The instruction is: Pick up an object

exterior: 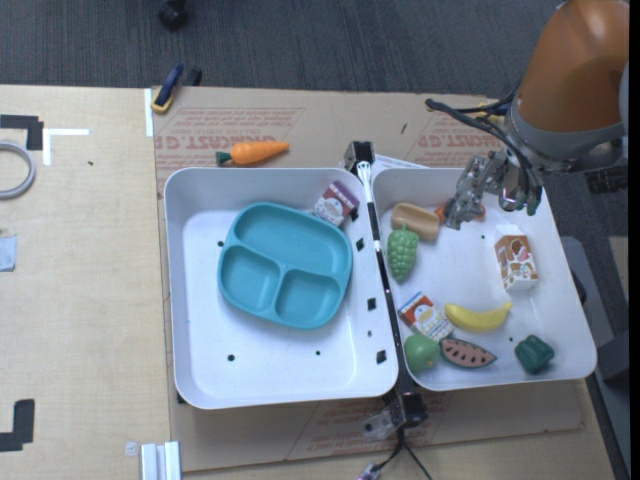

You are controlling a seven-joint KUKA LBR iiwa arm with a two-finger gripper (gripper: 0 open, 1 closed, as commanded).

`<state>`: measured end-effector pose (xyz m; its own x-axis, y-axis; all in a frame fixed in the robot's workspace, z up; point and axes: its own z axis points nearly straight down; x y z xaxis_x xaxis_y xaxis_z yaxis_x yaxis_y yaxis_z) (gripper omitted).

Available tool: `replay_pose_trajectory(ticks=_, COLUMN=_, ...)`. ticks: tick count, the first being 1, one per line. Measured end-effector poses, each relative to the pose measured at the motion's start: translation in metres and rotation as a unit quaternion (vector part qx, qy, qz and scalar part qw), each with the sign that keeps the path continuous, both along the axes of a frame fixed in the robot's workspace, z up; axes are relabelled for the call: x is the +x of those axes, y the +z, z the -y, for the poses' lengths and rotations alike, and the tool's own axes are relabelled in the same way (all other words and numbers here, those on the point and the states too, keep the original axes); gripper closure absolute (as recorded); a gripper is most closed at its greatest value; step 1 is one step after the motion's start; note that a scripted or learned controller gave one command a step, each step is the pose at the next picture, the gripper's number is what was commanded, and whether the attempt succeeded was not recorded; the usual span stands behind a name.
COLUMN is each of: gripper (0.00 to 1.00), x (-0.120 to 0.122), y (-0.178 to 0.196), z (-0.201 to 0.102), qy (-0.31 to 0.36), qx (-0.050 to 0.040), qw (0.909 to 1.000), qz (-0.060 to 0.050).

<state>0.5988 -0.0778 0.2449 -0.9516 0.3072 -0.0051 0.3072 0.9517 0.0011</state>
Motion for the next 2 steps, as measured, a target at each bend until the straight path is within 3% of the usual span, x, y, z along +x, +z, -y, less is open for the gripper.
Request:
replay_pose_trajectory(ticks=1, gripper=1.0, x=-0.0203, y=0.1408, z=-0.0063, qy=0.005, qx=-0.0001, qw=1.0, qz=0.001)
replay_pose_trajectory(ticks=2, gripper=0.0, x=-0.0203, y=0.1408, z=-0.0063, qy=0.005, qx=-0.0001, qw=1.0, qz=0.001)
